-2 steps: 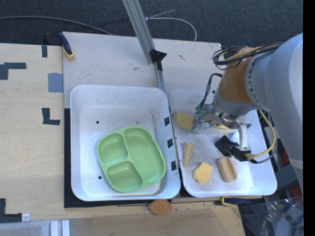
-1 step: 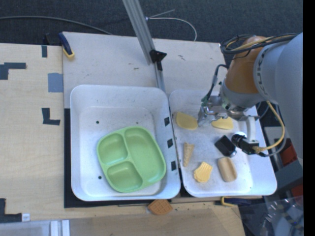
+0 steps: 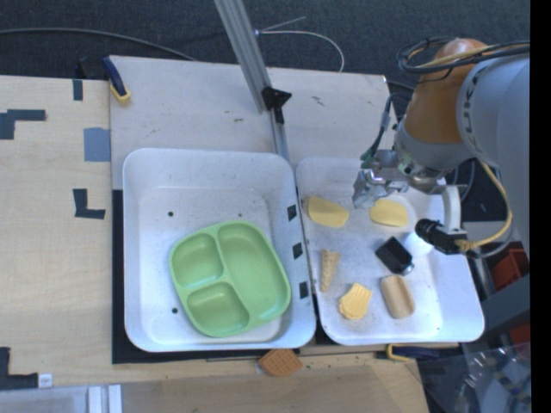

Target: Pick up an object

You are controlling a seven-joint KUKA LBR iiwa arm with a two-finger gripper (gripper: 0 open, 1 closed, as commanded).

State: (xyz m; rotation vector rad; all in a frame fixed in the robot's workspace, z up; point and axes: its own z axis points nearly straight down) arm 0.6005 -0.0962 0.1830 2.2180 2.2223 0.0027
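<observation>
pick not done yet: pincer (image 3: 372, 188) hung low over the right bin (image 3: 448, 317), can't tell its opening, nothing visibly held, yellow piece (image 3: 389, 213) just below-right, another yellow piece (image 3: 327, 212) just below-left.

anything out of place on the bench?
One thing: a waffle-like brown piece lies outside both bins, on the bench edge below the left bin. The other food pieces sit inside the right bin.

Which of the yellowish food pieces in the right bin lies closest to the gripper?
The pale yellow piece just below the gripper, by the bin's upper right; the other yellowish pieces lie further left or lower.
</observation>
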